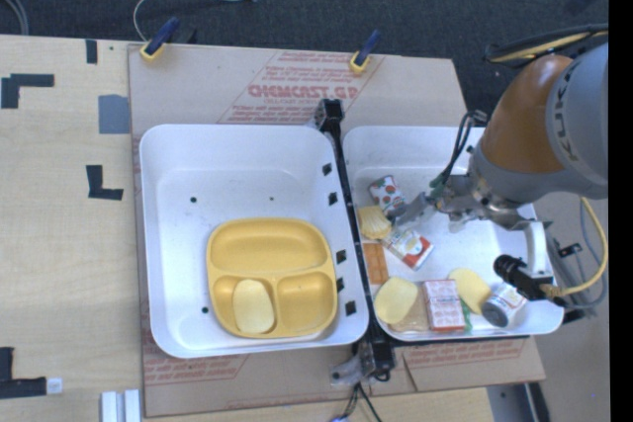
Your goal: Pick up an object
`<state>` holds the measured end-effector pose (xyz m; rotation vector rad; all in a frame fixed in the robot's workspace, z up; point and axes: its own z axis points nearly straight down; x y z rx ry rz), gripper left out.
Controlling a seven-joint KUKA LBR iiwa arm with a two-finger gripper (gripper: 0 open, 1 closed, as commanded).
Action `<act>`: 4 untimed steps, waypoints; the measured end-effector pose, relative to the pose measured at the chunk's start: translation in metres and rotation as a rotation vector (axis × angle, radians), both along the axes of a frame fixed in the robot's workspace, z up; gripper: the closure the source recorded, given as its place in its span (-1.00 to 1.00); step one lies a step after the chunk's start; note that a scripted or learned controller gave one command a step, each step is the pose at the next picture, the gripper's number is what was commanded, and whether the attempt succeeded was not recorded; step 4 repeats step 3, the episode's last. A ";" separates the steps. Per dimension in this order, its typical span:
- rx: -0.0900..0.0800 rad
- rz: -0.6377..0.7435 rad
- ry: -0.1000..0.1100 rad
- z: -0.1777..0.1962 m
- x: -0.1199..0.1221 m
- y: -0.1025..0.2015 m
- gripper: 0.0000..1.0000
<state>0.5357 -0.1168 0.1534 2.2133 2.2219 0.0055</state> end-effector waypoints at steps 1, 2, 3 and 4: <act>0.002 -0.003 0.005 -0.069 0.008 0.006 -1.00; -0.001 -0.002 -0.002 -0.056 0.009 0.006 1.00; 0.005 0.006 0.002 0.036 -0.012 0.086 1.00; 0.005 0.006 0.002 0.036 -0.012 0.086 1.00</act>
